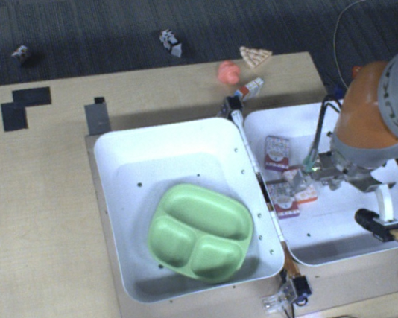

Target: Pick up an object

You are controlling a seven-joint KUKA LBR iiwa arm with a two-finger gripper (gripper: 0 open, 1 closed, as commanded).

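My arm (pixel 381 116) comes in from the right and is low over the right bin (pixel 349 242). My gripper (pixel 320 172) is down near the small packets (pixel 285 178) that lie in the left part of this bin, close to the wall between the two bins. One packet, with a dark red print (pixel 277 150), lies a little further up, and one or two more lie flat just beside my tool, near the bin floor. My wrist covers the tip, so I cannot tell if the tool is spread or pressed together, and I see nothing clearly pinched in it. So I judge the task is in the reaching part: the approach is done, but the grasp is not confirmed and the lift is not yet made. All packets look to rest on the floor of the bin. The left bin (pixel 123 205) holds a green divided plate (pixel 200 231), tilted a little, well apart from my tool. What is left, I think, is to take one packet firmly and raise it.
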